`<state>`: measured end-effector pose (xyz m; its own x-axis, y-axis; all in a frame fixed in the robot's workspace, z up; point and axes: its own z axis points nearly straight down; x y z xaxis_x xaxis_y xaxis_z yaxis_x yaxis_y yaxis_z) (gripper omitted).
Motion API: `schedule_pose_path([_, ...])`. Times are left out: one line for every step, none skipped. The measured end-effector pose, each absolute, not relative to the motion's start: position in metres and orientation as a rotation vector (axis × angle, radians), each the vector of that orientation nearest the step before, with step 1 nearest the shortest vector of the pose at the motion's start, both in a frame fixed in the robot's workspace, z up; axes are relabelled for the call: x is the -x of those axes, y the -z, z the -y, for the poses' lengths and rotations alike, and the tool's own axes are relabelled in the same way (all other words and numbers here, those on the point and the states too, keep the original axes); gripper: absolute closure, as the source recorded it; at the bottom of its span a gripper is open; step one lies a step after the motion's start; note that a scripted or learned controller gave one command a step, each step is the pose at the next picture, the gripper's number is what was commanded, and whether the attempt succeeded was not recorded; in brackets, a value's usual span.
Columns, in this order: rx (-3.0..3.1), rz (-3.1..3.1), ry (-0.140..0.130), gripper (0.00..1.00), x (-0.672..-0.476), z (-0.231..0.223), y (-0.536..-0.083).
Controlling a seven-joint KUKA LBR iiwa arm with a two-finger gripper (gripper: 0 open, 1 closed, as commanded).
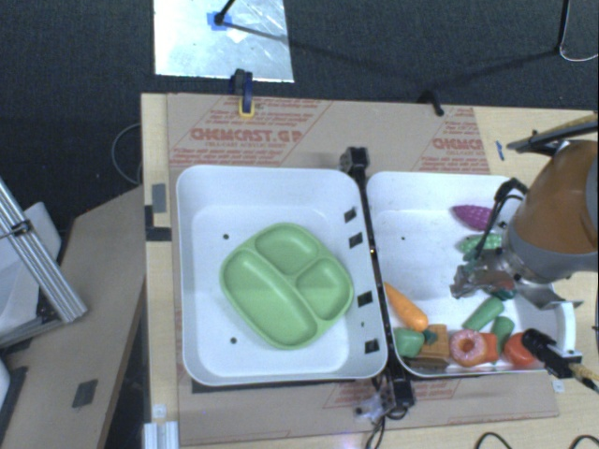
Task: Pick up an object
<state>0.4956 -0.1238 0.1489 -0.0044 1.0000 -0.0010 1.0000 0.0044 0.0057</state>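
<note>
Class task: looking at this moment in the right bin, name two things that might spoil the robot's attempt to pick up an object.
1. The toys crowd the bin's near edge, so the pincer may nudge neighbours or catch two.
2. The pincer hovers beside a green piece near the bin's far-right wall; a descent may clip it aside.

1. Even, fairly bright overhead light; the white bins (281, 195) look slightly washed out.
2. Glare on the foil sheet (225, 26) beyond the surface's far edge.
3. Soft, faint shadows inside the bins.
4. Overall soft focus, low resolution; the gripper (477, 282) is blurred.

High slanted view over both bins (271, 181)
</note>
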Motion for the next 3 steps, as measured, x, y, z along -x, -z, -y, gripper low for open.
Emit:
schedule_pose_path([-2.212,-2.222,-0.006,1.0,-0.501,0.127,-0.193])
schedule_pose_path([-2.213,-2.223,-0.005,1.0,-0.503,0.128,-0.226])
schedule_pose_path([-2.209,-2.231,-0.005,1.0,-0.533,0.084,-0.218])
